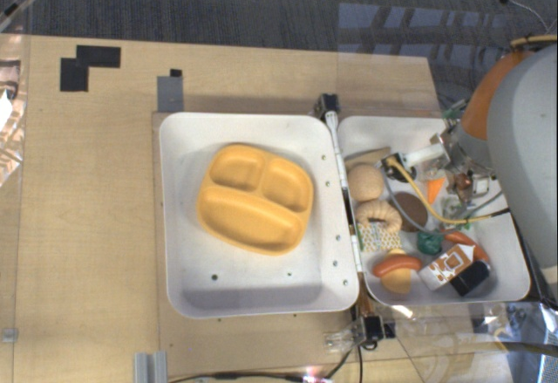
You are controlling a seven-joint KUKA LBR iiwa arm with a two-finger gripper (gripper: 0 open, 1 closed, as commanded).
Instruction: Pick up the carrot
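The carrot (433,190), a small orange piece, lies in the right bin (514,285) near its middle, upper part. My gripper (457,183) hangs just to the right of the carrot, low over the bin, with wires and a yellow cable around it. From this angle I cannot tell whether it touches the carrot. The grey arm with its orange band (478,106) reaches in from the right.
Crowded around the carrot in the right bin are a bread roll (366,181), a bagel (379,214), a brown oval (411,208), a green piece (427,242), a hot dog (397,266) and an orange-and-white box (448,266). The left bin (183,276) holds a yellow divided plate (255,198).
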